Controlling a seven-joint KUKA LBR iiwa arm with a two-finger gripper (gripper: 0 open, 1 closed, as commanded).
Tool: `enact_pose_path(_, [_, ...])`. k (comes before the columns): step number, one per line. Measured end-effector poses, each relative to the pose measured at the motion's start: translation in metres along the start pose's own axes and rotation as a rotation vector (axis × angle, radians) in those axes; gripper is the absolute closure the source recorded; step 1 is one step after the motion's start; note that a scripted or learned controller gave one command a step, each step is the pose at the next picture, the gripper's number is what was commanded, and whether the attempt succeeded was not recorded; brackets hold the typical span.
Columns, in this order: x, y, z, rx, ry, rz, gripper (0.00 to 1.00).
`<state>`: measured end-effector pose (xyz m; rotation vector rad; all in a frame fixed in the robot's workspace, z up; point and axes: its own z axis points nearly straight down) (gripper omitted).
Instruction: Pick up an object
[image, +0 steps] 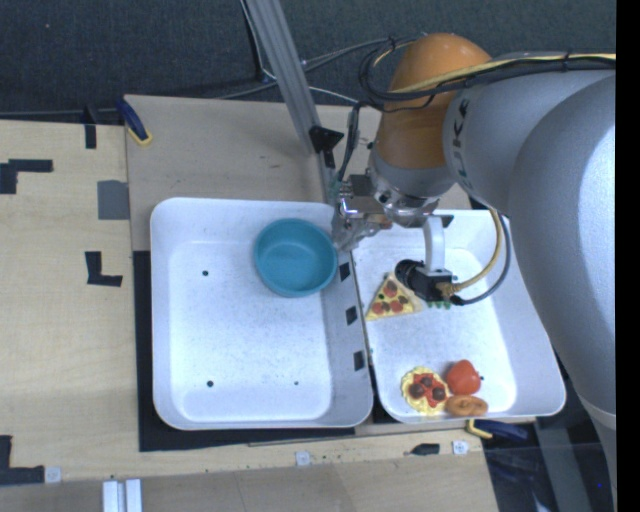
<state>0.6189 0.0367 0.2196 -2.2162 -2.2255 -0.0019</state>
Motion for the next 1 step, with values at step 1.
enact_pose_path(1, [0.0469,-0.0171,0.0021,0.001,0.0,0.0,1.0])
